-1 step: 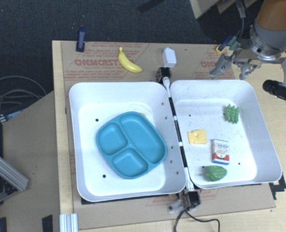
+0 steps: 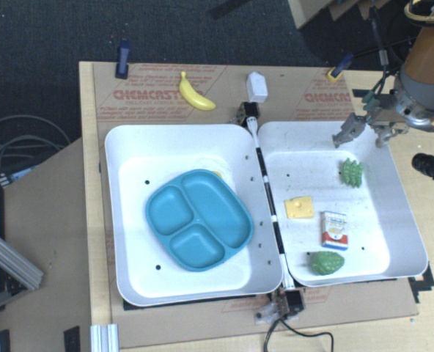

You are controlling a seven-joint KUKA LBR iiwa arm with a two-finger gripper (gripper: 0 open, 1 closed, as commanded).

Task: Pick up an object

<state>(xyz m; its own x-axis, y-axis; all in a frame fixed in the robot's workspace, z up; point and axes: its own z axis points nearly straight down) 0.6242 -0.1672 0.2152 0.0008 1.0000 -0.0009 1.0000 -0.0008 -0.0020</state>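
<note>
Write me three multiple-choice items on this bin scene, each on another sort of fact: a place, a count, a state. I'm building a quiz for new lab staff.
1. Where does the blue divided plate lie?
A. in the left bin
B. in the right bin
C. on the cardboard behind the bins

2. How many objects lie in the right bin?
A. two
B. four
C. six

3. What is between the fingers of the end effector?
A. the yellow banana
B. the cheese slice
C. nothing

Answers:
1 A, the plate sits in the left bin.
2 B, a green leafy piece, a yellow cheese slice, a small carton and a green lump.
3 C, its spread fingers hang over the bin's far edge with nothing between them.
</note>
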